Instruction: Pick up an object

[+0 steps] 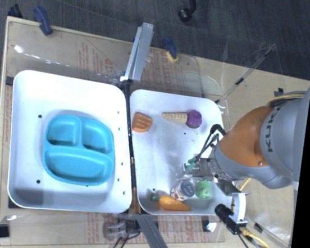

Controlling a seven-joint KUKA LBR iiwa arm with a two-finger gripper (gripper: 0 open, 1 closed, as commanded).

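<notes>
where carrot (174,204) lies, gripper (193,179) nearby

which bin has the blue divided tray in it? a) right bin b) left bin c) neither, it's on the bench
b: the blue tray lies flat in the left bin, while the right bin holds the small toys, such as the carrot and ice cream cone.

The light is bright and even. The two white bins (23,131) shine almost too white. A clear sheet near the counter's (69,47) far edge glints. Shadows are soft. The picture is slightly fuzzy.
</notes>
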